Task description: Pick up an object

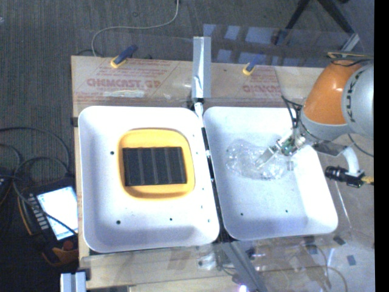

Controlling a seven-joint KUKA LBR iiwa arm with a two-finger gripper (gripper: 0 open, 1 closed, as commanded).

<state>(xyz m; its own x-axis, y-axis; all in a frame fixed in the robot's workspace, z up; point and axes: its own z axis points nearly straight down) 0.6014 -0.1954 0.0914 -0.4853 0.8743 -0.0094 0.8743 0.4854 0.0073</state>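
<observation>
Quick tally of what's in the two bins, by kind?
Yellow tray with dark slotted insert, left bin: 1
Clear crumpled plastic item, right bin, with the hand at its edge: 1
Total: 2

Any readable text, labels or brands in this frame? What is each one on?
"CHEMCAST GP": red print on the brown backing board behind the left bin.
More red print on that board behind the right bin: too blurred to read.
"KU", cut off: dark letters on the arm, beside the orange band.
</observation>
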